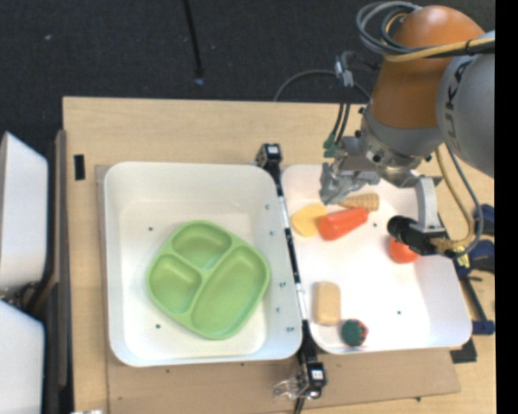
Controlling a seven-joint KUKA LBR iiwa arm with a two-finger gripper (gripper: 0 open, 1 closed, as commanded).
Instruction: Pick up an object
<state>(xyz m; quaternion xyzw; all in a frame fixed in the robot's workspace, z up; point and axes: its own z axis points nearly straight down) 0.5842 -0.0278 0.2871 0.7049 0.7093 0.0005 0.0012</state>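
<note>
The table [155, 128] carries two white bins. The left bin [134, 201] holds one green divided plate [209, 279], which lies flat and offers no easy grip edge. The right bin [388, 304] holds the loose small items, so a pick is best attempted on this side. In line with this, the arm stands over the right bin's far left corner.

The claw [341, 186] hangs low over that corner. From this slanted view it cannot be determined how far open it is, and nothing can be seen held in it.

The nearest candidates form a cluster just below the claw:
- an orange carrot-shaped piece [341, 222], lying on its side;
- a yellow piece [306, 219], touching the carrot's left end;
- a ridged tan cone [363, 202], just beside the claw on its right.

The other items lie well apart from the claw: a red-orange piece [402, 252], a beige block [327, 303] and a small green-and-red piece [353, 332]. The carrot-shaped piece is judged the likely target.
</note>
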